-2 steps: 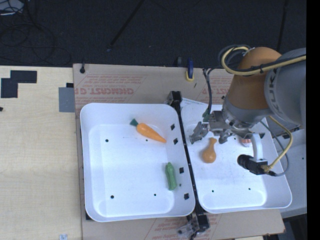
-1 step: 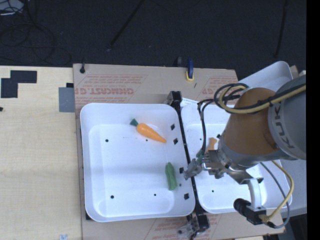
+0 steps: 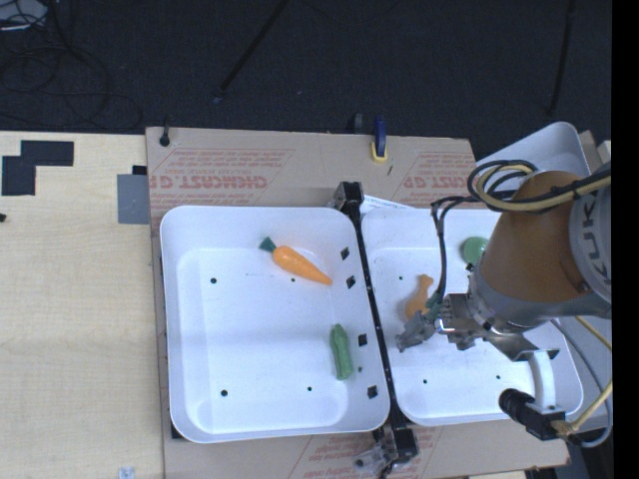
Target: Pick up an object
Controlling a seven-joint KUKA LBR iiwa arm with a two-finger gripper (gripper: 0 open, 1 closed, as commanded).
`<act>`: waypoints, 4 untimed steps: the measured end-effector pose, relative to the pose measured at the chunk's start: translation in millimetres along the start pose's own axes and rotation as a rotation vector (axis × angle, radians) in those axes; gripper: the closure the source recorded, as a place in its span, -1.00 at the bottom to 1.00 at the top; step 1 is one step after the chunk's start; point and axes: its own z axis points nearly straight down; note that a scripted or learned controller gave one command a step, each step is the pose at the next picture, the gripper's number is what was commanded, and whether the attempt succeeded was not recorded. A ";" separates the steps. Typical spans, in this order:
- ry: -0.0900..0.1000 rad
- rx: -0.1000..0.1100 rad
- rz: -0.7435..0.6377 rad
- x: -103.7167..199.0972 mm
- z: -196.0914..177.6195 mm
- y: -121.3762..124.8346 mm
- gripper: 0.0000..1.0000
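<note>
The gripper (image 3: 411, 335), finger state impossible to tell, hovers at five o'clock of a small orange piece (image 3: 418, 295), probably light, rigid plastic, best pinched mid-length

My view takes in a pale wood tabletop (image 3: 70, 297), brown cardboard sheet (image 3: 300, 168) over it, dark carpeted floor (image 3: 300, 48) beyond, black cables (image 3: 60, 28) trailing there, dim even light

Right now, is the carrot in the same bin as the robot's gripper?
No, the carrot lies in the left bin, while the gripper is over the right bin.
</note>
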 end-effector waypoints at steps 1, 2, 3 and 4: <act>0.000 -0.005 -0.003 17.5 -0.7 67.6 -1.00; 0.002 0.006 -0.005 86.4 0.1 -3.0 -1.00; 0.000 -0.008 -0.005 139.3 -68.7 68.3 -1.00; -0.001 0.004 -0.003 211.3 -51.4 -1.4 -1.00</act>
